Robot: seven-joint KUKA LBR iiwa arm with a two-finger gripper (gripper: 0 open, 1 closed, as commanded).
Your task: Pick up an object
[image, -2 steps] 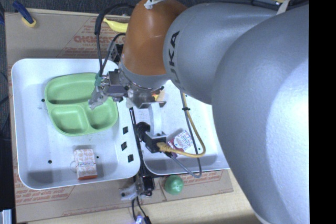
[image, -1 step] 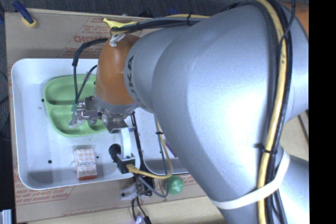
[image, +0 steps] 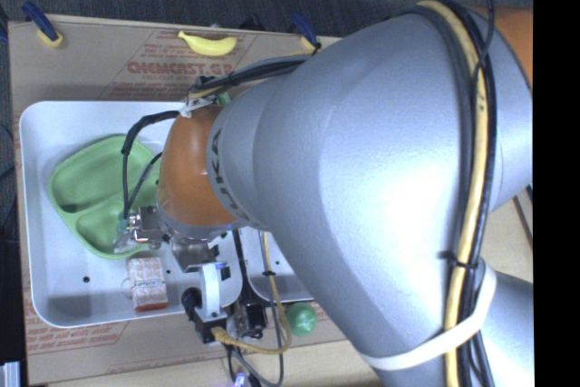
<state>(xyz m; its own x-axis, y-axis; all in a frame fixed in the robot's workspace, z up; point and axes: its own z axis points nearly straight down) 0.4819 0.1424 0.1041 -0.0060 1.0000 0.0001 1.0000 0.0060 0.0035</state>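
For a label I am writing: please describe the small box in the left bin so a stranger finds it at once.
Look in the left white bin, toward its near edge. Just below the green dish lies the small box. It alone is pale and rectangular, with reddish print.

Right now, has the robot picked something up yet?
Not yet, as far as I can see. Done: the gripper is low in the left bin, at the edge of the green dish and just above the small box. In hand: nothing I can see; the dish and the box both lie in the bin. Left: grab one thing and lift it.
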